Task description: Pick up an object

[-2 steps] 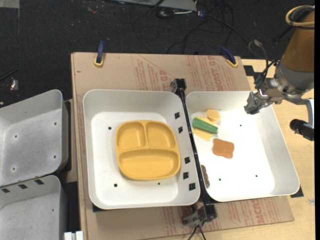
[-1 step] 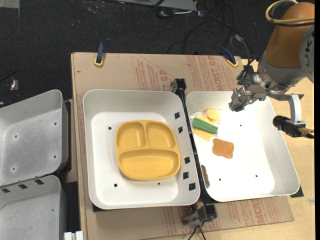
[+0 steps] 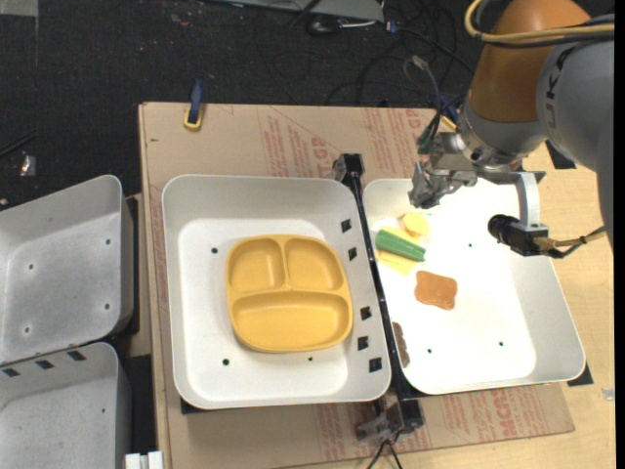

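Camera view: end effector (image 3: 427,199), grip state unclear, above yellow piece (image 3: 416,225) beside green stick (image 3: 401,245), orange piece (image 3: 436,289) nearby.

The arm (image 3: 576,76) is smooth grey casing, capped by a rounded orange band (image 3: 527,27) with a thin yellow cable looped over it. Below sits a grey metal wrist block, then the small dark hand (image 3: 426,195) (details blurred), beside a black side-mounted module.

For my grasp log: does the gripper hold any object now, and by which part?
Nothing is seen between the fingers. The gripper hangs just above the small yellow piece in the right bin.
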Available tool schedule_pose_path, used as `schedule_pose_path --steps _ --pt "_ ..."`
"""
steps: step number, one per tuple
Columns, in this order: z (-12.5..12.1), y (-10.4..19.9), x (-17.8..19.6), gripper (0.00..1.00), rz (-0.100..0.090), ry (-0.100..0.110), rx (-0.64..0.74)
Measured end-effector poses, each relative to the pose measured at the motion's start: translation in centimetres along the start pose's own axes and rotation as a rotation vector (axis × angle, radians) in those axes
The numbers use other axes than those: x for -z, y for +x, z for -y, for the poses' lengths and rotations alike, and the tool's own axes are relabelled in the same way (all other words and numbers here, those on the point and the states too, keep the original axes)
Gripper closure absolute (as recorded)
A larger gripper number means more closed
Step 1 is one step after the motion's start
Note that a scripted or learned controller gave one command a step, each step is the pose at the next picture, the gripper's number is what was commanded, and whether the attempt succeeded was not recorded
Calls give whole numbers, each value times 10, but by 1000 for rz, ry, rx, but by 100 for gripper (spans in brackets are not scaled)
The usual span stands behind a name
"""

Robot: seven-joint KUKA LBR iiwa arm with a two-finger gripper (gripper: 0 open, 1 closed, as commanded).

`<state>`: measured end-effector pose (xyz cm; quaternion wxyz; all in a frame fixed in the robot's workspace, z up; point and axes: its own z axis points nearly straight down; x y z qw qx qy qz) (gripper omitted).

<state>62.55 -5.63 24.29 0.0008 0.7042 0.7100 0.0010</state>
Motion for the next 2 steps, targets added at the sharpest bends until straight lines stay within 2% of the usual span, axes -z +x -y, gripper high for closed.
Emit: schedule_pose_path --steps 1,2 --pt "-9 57 7 100 -1 0 0" --pt "-6 117 2 100 -1 3 0"
